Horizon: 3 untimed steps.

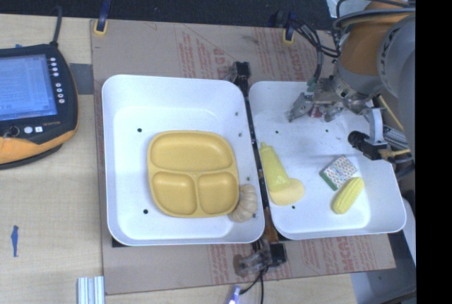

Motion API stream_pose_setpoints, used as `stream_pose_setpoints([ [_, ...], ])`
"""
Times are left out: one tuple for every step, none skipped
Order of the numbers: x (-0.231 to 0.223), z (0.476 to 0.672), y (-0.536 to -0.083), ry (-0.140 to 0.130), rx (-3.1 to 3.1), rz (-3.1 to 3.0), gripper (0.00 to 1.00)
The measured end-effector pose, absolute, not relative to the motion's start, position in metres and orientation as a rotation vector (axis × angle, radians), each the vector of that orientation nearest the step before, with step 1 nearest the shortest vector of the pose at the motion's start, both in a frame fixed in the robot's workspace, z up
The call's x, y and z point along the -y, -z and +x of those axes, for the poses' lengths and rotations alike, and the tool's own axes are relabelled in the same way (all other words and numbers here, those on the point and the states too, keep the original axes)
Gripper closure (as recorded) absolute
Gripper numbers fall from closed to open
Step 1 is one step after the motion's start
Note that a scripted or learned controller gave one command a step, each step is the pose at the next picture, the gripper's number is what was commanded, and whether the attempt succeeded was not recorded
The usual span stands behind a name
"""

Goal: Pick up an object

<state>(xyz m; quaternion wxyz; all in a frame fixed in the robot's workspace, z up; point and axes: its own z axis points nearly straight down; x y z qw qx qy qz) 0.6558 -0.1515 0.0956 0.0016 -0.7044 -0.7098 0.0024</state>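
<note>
Over right bin's far side: gripper hovers, grip state indeterminate.
Descend squarely on corn cob, clear of the box beside it.

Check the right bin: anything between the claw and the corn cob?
Nothing visible. The claw hangs over the far part of the right bin; bare white floor runs to the corn cob at the near side. A small patterned block touches the cob's far end.
</note>
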Motion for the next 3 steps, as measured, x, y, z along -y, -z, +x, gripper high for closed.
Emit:
stream_pose_setpoints([
  [0.204,0.657,-0.146,-0.002,2.224,-2.219,0.0],
  [0.151,0.656,-0.148,-0.005,2.226,-2.213,0.0],
  [0.157,0.656,-0.129,-0.007,2.225,-2.214,0.0],
])
